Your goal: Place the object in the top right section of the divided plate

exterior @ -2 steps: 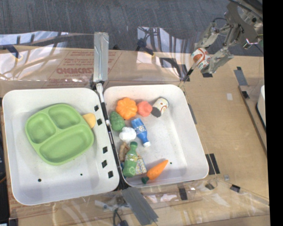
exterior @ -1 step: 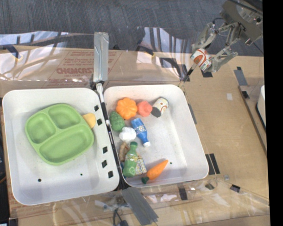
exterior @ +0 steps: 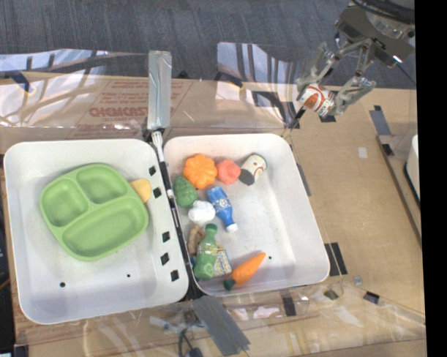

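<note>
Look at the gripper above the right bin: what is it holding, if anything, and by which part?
The gripper holds a small white and orange object between its fingers, above the bench beyond the right bin. Which part of it is gripped is too small to tell.

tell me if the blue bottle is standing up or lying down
Lying down: the blue bottle rests on its side on the right bin's floor, white cap pointing toward the carrot.

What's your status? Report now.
Gripper above the bench, shut on small orange-white object. Green divided plate in left bin. Path clear.
</note>
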You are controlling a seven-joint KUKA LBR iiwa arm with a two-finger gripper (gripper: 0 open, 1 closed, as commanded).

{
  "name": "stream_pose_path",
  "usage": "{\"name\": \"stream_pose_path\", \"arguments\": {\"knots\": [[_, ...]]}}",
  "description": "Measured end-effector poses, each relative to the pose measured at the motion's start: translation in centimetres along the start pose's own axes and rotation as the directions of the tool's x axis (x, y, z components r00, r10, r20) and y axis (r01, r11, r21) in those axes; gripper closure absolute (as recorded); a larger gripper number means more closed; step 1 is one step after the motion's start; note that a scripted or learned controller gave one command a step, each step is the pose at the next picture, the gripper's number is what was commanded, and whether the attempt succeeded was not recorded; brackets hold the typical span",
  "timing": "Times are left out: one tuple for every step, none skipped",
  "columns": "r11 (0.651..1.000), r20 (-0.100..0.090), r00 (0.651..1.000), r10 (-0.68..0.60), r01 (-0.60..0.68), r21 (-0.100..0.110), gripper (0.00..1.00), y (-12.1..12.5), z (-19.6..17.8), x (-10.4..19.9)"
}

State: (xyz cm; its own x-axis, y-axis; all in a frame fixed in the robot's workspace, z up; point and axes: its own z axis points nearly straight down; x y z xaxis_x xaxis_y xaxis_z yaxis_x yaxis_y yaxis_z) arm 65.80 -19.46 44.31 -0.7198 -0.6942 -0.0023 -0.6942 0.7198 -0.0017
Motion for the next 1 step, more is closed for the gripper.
{"name": "stream_pose_path", "arguments": {"knots": [[0.868, 0.001, 0.868, -0.496, 0.496, 0.001, 1.0, 0.33, 0.09, -0.28]]}}
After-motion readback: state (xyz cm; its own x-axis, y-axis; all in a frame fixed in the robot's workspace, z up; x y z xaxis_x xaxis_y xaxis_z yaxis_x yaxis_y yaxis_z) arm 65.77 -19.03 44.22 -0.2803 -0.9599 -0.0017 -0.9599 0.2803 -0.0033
